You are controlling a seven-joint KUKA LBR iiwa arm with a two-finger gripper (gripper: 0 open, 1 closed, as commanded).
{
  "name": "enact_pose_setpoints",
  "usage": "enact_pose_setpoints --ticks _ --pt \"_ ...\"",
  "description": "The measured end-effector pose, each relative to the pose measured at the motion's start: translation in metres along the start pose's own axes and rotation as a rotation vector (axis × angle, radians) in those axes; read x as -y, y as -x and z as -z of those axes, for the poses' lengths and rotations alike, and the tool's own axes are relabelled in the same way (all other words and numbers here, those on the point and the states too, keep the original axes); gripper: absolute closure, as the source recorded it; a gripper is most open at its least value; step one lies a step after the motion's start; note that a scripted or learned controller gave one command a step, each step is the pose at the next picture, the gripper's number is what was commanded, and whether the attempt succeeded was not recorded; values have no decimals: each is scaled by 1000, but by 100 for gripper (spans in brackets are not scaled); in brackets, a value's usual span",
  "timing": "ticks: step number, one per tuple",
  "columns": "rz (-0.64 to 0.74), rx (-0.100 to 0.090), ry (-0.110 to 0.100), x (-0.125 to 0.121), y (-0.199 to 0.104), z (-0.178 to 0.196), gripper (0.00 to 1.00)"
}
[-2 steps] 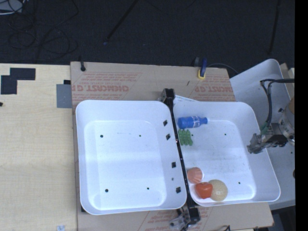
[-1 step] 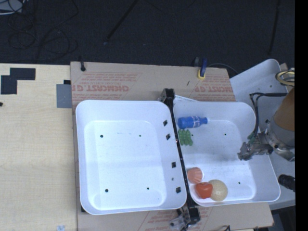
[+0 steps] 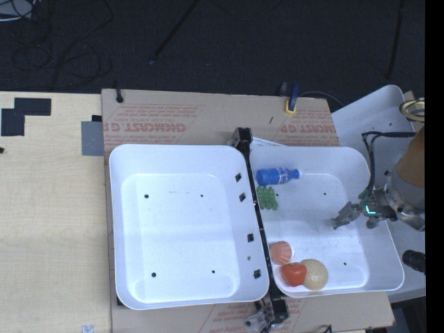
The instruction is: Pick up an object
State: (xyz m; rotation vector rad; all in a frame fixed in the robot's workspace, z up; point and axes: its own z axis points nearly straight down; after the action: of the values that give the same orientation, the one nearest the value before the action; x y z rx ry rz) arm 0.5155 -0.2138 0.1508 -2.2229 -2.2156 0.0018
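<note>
While my claw [image 3: 345, 218] hangs empty over the right bin [image 3: 361, 164], fingers apparently narrow, the blue bottle [image 3: 277, 176] lies up-left of it, long axis pointing across toward me; the red ball [image 3: 293, 274] sits lower-left.

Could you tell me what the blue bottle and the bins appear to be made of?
The blue bottle looks like glossy plastic: saturated colour, a pale label band and a small highlight. The bins look like thin moulded white plastic with a smooth, slightly shiny finish, judging by rounded corners and soft reflections.
</note>
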Motion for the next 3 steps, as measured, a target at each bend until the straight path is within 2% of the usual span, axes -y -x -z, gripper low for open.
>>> enact_pose_setpoints --ticks 3 --pt "0 0 0 0 0 0 0"
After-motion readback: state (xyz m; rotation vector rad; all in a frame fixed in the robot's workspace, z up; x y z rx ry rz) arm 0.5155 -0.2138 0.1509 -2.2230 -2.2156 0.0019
